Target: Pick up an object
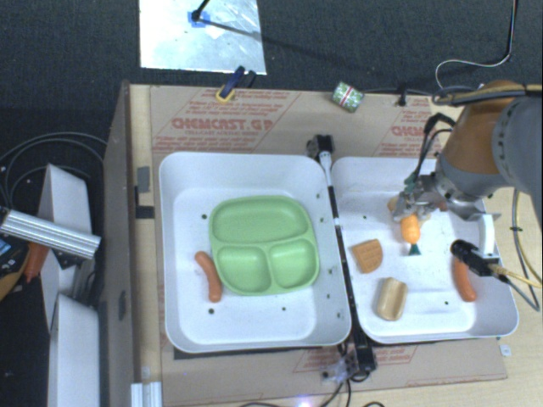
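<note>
A: Where's the hand [413, 208]?

B: Low over the right bin [488, 312], near its back edge, directly above the toy carrot [411, 230]. The carrot lies just under the fingertips, touching or nearly so. I can't tell how wide the hand stands, nor whether it grips anything.

A: Why there?

B: Likely because the carrot lies apart from the bread slice [367, 255], the tan roll [390, 299] near the front edge, and the sausage [464, 280] by the right wall, so there's room to close.

A: And the left bin [182, 312]?

B: It holds a green divided plate [263, 244] with another sausage [209, 276] beside it.
</note>
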Robot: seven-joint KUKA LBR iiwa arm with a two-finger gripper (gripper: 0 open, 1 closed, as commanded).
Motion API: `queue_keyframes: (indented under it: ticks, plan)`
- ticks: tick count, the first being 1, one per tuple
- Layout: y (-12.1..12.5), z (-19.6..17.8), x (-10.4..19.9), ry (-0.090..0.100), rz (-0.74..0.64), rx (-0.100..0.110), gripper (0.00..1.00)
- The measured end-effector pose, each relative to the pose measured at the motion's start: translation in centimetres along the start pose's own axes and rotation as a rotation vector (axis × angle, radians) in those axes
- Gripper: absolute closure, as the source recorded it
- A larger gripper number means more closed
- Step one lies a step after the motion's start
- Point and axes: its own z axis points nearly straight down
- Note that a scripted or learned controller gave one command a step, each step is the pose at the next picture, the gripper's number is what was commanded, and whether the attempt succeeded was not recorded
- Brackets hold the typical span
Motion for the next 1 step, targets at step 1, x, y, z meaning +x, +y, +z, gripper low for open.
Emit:
queue_keyframes:
  ticks: [1]
  plan:
    - [-3.23,-8.71,8.76,0.006,-0.002,0.009,1.00]
